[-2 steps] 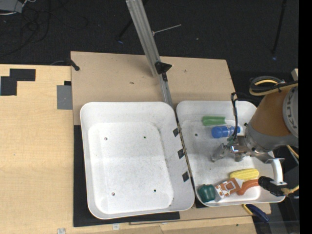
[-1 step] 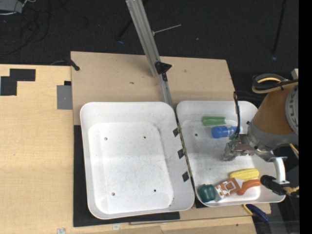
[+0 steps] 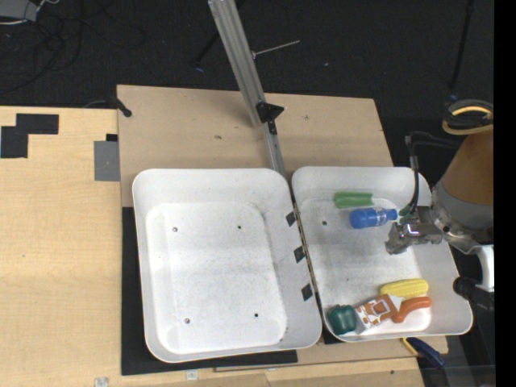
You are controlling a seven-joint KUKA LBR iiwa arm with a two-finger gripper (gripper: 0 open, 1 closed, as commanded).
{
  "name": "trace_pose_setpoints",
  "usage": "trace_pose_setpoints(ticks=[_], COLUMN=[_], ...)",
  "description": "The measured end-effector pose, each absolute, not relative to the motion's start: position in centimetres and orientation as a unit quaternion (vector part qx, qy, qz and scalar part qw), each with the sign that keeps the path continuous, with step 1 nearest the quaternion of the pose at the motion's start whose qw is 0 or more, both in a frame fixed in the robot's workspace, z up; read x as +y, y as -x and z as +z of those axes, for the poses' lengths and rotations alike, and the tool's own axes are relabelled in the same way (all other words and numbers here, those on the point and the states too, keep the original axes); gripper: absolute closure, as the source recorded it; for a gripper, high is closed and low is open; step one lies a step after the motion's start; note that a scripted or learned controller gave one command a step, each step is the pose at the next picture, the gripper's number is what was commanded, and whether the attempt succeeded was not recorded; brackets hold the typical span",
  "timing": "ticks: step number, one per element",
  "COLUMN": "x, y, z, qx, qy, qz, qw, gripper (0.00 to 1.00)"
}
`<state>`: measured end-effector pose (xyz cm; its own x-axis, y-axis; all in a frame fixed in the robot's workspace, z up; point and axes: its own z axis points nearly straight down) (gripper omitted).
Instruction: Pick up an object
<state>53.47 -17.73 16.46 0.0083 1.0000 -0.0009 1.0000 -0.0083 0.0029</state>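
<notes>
Blue bottle (image 3: 372, 217) lies on its side toward the right bin's (image 3: 322, 248) far edge, just beside a green piece (image 3: 353, 200). The gripper (image 3: 401, 238) hangs near the bottle's cap end, by the bin's right edge, with nothing visibly between its fingers; how wide they stand I cannot tell. This looks like the approach step. Next, it needs to center over the bottle, descend and close.
</notes>
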Motion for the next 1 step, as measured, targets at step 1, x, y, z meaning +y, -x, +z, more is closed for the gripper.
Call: trace_pose_setpoints(ticks=[1], x=[-17.55], y=[-52.87], z=[22.49], qx=[0.707], qy=[-0.707], qz=[0.0009], qw=[0.001], gripper=[1.0])
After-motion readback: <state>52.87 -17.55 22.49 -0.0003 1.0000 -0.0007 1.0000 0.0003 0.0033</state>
